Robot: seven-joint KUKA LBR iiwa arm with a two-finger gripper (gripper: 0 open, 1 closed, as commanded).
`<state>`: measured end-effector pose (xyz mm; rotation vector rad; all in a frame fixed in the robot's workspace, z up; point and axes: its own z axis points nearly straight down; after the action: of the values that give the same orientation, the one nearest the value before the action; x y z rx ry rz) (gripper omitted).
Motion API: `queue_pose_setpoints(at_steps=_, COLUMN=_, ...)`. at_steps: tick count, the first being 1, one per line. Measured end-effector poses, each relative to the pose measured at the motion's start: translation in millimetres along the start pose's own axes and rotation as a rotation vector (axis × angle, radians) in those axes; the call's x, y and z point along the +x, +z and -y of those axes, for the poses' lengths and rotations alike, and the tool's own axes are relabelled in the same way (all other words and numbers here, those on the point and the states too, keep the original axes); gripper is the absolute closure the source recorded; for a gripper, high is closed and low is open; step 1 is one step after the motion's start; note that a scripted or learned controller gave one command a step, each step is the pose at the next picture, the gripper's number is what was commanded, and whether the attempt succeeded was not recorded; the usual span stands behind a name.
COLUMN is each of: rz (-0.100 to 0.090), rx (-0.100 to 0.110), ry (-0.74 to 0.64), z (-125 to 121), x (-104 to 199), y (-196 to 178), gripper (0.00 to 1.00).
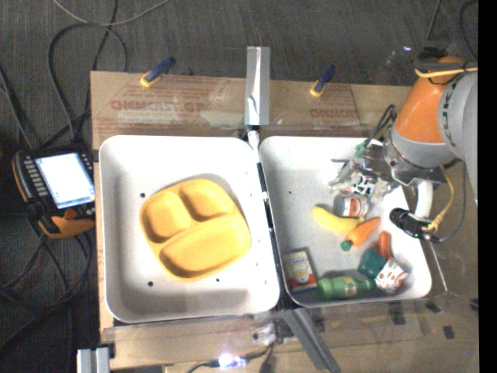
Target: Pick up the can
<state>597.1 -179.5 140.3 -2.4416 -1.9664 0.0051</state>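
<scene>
The can (pixel 351 206) is small, with a red and white label. It stands in the right bin (pixel 295 169) near its middle, touching the banana (pixel 332 219). My gripper (pixel 356 180) hangs just behind and above the can, at the end of the grey arm with the orange band (pixel 423 115). The gripper's tip overlaps the can's upper edge in this view. I cannot make out whether anything is between the gripper's tips.
In the right bin, a carrot (pixel 361 232) lies right of the banana. A green bottle (pixel 342 287), a small box (pixel 298 267) and a red-white carton (pixel 390 275) lie along the front wall. The left bin (pixel 124 169) holds a yellow divided tray (pixel 196 228).
</scene>
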Motion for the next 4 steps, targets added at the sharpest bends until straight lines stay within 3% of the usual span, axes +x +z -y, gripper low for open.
queue_pose_setpoints(at_steps=1, rz=-0.002, rx=-0.003, ry=0.094, z=-16.1, x=-19.7, y=42.7, gripper=0.00)
queue_pose_setpoints(at_steps=2, rz=-0.002, rx=0.004, ry=0.092, z=-14.6, x=-19.6, y=37.4, gripper=1.00)
queue_pose_setpoints(at_steps=3, rz=-0.001, rx=0.004, ry=0.092, z=-14.6, x=-19.6, y=37.5, gripper=0.00)
queue_pose_setpoints(at_steps=4, rz=0.001, rx=-0.007, ry=0.385, z=19.2, x=8.0, y=49.0, gripper=0.00)
